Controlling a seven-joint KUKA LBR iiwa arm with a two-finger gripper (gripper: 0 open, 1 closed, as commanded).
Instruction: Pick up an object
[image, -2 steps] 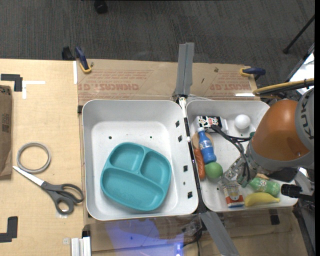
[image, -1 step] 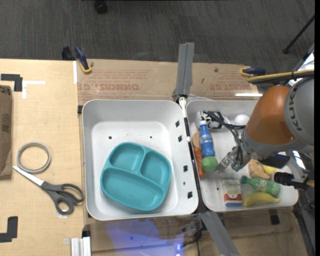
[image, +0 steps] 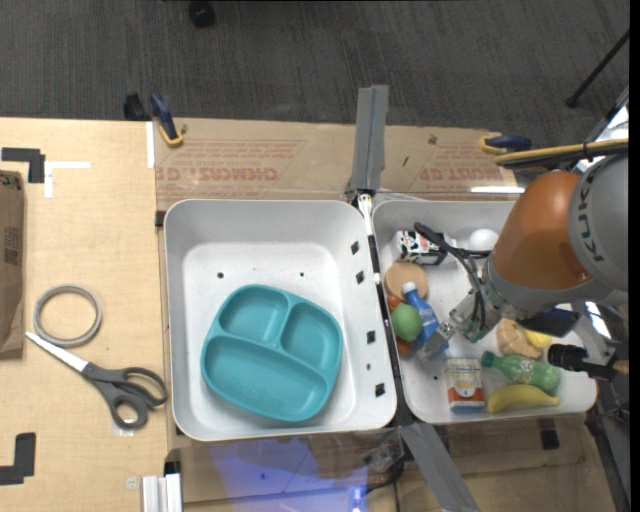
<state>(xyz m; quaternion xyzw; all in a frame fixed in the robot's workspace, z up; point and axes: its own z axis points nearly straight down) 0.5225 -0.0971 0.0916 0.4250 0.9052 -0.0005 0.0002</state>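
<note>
Down in the right bin (image: 420, 402), the gripper (image: 470, 322) is reaching among the clutter, though from where I am standing the wrist is hiding too much to tell how it is set, and nothing is showing as held. It is hanging just beside a blue bottle (image: 424, 318) that is lying tilted against a green ball (image: 406, 321), with a tan rounded object (image: 405, 278) sitting just above them. Below the gripper a small carton (image: 465, 384) is resting near a yellow banana (image: 520, 399), and a green bottle (image: 522, 370) is lying across between them and a pale lumpy toy (image: 516, 338). Toward the far wall a black-and-white toy (image: 410, 243) is sitting near a white ball (image: 483, 239). The arm's orange band (image: 535, 235) is looming over that bin's right half. In the left bin (image: 190, 330) a teal divided plate (image: 272, 352) is lying flat. Out on the bench (image: 80, 250), scissors (image: 110, 380) and a tape roll (image: 68, 314) are lying near each other.
</note>
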